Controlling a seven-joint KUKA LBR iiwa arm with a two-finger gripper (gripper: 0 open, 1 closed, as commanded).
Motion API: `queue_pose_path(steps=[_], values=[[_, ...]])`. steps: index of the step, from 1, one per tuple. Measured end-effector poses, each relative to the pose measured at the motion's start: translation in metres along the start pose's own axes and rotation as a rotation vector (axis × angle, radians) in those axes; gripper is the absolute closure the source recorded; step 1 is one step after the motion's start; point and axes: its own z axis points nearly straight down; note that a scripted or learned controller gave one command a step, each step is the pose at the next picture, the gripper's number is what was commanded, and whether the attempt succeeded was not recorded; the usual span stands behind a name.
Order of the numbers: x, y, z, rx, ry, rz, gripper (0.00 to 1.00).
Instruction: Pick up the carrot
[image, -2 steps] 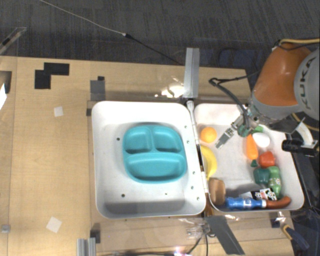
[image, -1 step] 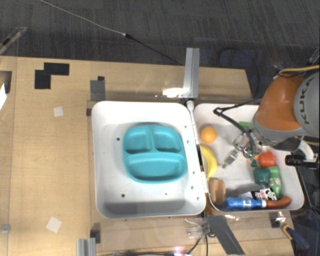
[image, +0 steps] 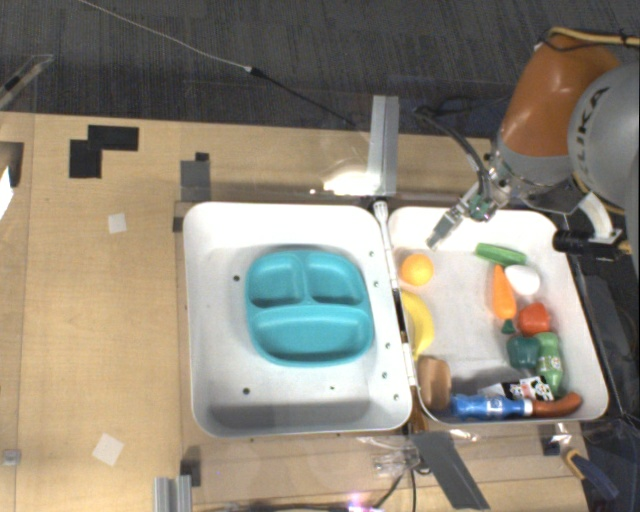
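The carrot is a short orange cone lying near the right side of the right bin, with a green piece just above it and a white item touching its right side. My gripper hangs over the bin's back edge, up and to the left of the carrot and apart from it. Nothing shows in its grasp.
In the right bin lie an orange ball, a banana, a brown item, a blue bottle, a red item and a green pepper. The left bin holds a teal divided plate.
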Motion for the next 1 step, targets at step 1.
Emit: queue_pose_path(steps=[1], values=[[-0.0094,-0.1076,0.0957,0.004,-0.001,-0.035,0.0]])
